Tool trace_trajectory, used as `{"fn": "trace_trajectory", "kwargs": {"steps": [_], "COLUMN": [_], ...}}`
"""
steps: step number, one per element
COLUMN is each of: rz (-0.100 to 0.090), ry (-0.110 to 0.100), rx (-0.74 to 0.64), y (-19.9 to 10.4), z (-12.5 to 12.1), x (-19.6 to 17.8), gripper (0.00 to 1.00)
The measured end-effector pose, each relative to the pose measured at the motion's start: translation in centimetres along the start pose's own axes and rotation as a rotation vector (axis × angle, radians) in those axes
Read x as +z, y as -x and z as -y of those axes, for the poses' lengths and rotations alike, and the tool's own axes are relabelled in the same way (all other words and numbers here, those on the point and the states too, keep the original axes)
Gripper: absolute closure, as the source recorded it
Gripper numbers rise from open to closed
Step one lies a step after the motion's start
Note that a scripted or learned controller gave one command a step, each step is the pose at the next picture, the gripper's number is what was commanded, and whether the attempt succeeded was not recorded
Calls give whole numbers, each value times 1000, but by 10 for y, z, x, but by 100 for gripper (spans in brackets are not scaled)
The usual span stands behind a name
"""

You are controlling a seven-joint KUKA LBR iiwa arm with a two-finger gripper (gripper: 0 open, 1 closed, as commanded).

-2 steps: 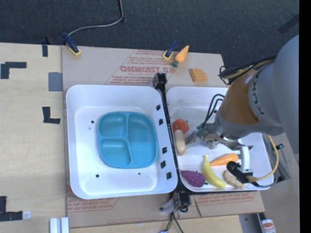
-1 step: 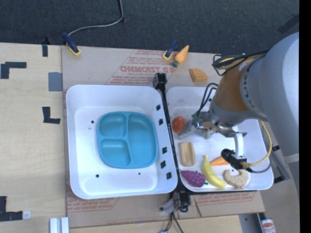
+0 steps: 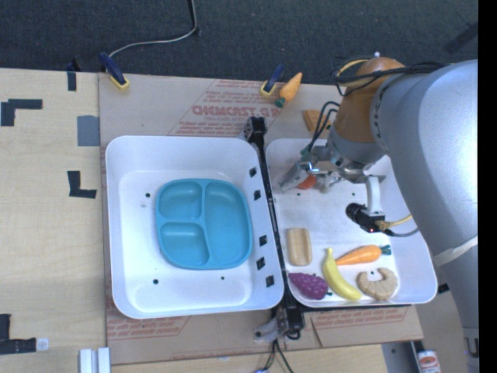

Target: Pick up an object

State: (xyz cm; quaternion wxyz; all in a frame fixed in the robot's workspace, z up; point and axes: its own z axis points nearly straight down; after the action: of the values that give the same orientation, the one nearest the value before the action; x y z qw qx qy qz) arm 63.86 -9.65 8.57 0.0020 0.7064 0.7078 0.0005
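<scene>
Gripper [image 3: 304,179], jaw state unclear, over an orange-red object [image 3: 308,183], its axis unreadable

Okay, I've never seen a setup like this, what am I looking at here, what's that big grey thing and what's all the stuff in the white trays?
One camera looks down at a slant on a bench. The big grey robot arm with an orange band reaches in from the right. Its gripper hangs low over the right shallow white bin, beside a small orange-red piece; whether it holds anything is unclear. That bin contains a tan bread slice, yellow banana, orange carrot, purple grapes and a brown pastry. The left white bin holds a blue divided plate.
</scene>
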Motion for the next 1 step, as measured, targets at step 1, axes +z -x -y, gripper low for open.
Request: {"fn": "trace_trajectory", "kwargs": {"steps": [1], "rz": [-1], "ry": [-4], "rx": [0], "y": [11], "z": [-30], "x": [-4], "gripper": [0]}}
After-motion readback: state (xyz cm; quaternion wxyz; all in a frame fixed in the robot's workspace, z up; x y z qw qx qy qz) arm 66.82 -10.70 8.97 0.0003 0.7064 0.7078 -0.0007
